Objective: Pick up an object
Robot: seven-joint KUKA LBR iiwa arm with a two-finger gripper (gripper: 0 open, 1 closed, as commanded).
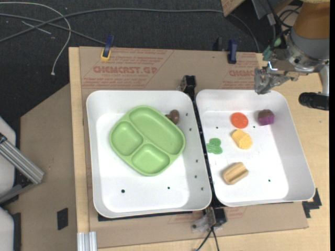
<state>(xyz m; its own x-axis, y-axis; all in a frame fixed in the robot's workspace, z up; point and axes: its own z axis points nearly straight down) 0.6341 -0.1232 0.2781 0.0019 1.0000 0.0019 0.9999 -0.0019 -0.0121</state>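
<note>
The right bin (293,156) holds an orange-red round piece (239,120), a purple piece (266,117), a yellow piece (242,139), a small green piece (214,146) and a tan bread-like roll (234,173). My gripper (263,83) hangs above the bin's far edge, up and slightly left of the purple piece, with nothing seen in it. Its fingers point down and look close together.
The left bin (104,182) carries a green divided tray (147,140) with a small brown object (173,116) at its far right corner. Blue clamps (108,46) pin the cardboard base at the back. Cables lie on the dark floor beyond.
</note>
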